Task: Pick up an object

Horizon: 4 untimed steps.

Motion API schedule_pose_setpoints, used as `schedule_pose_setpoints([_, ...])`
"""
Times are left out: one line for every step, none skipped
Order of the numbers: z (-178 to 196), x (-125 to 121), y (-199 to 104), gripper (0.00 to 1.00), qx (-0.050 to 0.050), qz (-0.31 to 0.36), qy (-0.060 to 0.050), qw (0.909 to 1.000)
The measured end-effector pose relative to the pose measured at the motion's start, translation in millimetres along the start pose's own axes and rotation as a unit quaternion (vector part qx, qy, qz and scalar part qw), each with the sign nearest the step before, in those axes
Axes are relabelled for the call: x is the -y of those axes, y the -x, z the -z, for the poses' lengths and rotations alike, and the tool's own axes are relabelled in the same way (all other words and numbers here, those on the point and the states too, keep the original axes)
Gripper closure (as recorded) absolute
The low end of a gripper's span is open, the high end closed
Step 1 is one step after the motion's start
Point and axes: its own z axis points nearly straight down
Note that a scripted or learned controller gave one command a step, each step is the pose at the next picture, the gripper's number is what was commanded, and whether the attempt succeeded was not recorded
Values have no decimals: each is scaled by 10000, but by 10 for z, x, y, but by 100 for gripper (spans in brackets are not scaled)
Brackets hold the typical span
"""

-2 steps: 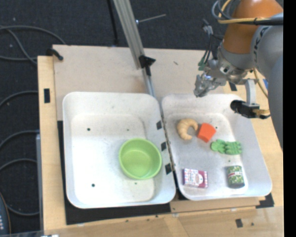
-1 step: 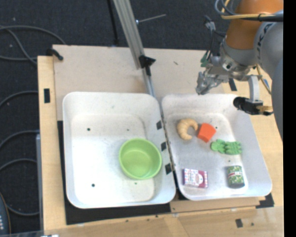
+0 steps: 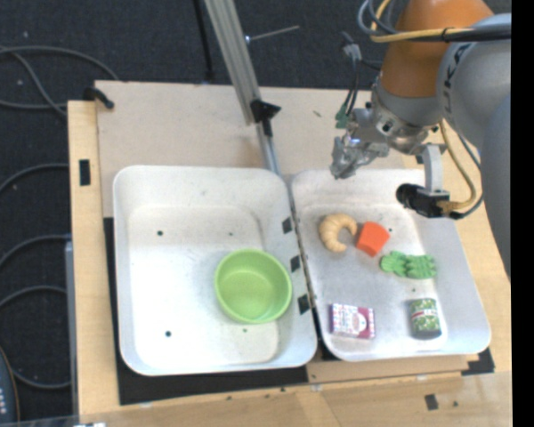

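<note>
The gripper (image 3: pixel 345 165) is too small and blurred to tell how its fingers stand. Above and right of it, the arm (image 3: pixel 467 43) runs off the frame's top and right edges. Down and left of it, the label on the small purple packet (image 3: pixel 351 320) is unreadable, as is the dark green can (image 3: pixel 424 318) further right.

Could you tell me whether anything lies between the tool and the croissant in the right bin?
Nothing visible does. The tool hangs over the far end of the right bin, with bare bin floor between it and the croissant. The orange block lies beside the croissant, off that line.
</note>
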Motion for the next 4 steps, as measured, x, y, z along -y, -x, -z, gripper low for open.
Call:
schedule_pose_setpoints([-112,273,-423,100,6,-6,-13,10000])
schedule_pose_setpoints([-103,483,-780,100,1,-3,-7,10000])
schedule_pose_setpoints([-135,684,-1159,100,0,-2,-9,10000])
schedule_pose_setpoints([-132,904,-1507,100,-2,-6,-6,10000])
